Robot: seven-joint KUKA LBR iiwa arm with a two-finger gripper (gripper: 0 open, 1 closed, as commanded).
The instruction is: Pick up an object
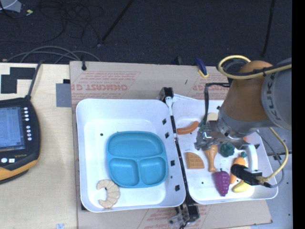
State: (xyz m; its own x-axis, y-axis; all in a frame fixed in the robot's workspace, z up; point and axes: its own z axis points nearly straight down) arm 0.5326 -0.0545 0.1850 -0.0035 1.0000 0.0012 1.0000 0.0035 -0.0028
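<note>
Camera view: 2 white bins sit side by side on a cardboard sheet (119, 82) on the counter (52, 175). The left bin (83, 128) holds 1 blue 3-section plate (137, 157) and 1 croissant (108, 193) at its near-left corner, just beside the plate. The arm (248, 99) reaches in from the right over the right bin (198, 187), and the gripper (204, 137) is low near that bin's middle. We cannot tell if it is spread or pressed together, and we see nothing pinched in it. The pickable toys all lie in the right bin. The orange sausage (187, 127) is just left of the gripper. The drumstick (211, 157) is right below it, and whether they touch we cannot tell. The waffle (194, 160) is left of the drumstick, with the purple grapes (221, 182) nearer the front edge. A teal toy (227, 150) sits right of the drumstick. A yellow toy (240, 187) lies at the front right. A teach pendant (14, 135) rests on the counter far left, well apart from the bins.
</note>
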